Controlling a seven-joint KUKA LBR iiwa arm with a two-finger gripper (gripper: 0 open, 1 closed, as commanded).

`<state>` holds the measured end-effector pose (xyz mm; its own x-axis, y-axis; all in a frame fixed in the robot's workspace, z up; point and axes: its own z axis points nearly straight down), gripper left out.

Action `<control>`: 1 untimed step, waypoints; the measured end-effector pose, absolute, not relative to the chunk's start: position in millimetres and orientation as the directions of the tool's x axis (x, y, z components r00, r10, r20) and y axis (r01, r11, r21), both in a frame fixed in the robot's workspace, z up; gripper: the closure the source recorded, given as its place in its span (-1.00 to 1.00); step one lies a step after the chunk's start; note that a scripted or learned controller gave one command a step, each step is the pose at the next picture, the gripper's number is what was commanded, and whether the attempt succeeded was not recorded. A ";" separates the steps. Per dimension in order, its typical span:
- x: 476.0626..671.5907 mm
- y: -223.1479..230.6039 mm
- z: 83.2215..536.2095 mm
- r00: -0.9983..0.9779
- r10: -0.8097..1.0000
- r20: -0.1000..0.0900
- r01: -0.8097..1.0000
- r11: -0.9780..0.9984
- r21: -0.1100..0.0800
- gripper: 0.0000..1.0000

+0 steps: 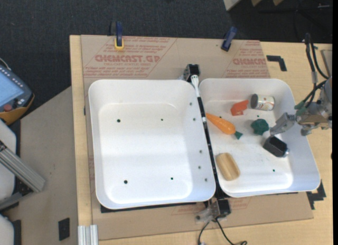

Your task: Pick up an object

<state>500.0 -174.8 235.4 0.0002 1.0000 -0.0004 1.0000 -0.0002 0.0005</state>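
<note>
Objects for the pick all sit in your right bin (301, 178). The left bin (105, 101) lies beside it, the two rims touching along the centre line.

Contents of the right bin, as you see them:
- Carrot (221, 124): orange, lying at a slant near the bin's left wall, thick end toward the middle.
- Red piece (240, 107): small, just above the carrot's right end, apart from it.
- Cylinder (262, 102): white with a grey end, on its side near the far wall, just right of the red piece.
- Teal piece (259, 126): rounded, near the bin's middle. A small teal scrap lies to its left, close to the carrot.
- Black block (275, 147): lying tilted, below and right of the teal piece.
- Tan block (228, 166): rounded, bread-like, near the front left of the bin, well apart from the rest.

Gripper (282, 124): you see it coming in from the right edge, over the right wall of the bin, with a grey part reaching toward the teal piece and the black block. Jaws: state cannot be told at this resolution; nothing is visibly held between them.

Both bins rest on a brown board (158, 54) with red lettering, laid on the table (74, 159). Two blue clamps (119, 33) hold the board's far edge.
</note>
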 end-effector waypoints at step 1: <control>567.1 -165.5 123.2 -0.003 1.000 0.003 1.000 0.003 -0.007 -1.00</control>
<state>567.1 -165.5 123.2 -0.0033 1.0000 0.0029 1.0000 0.0033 -0.0070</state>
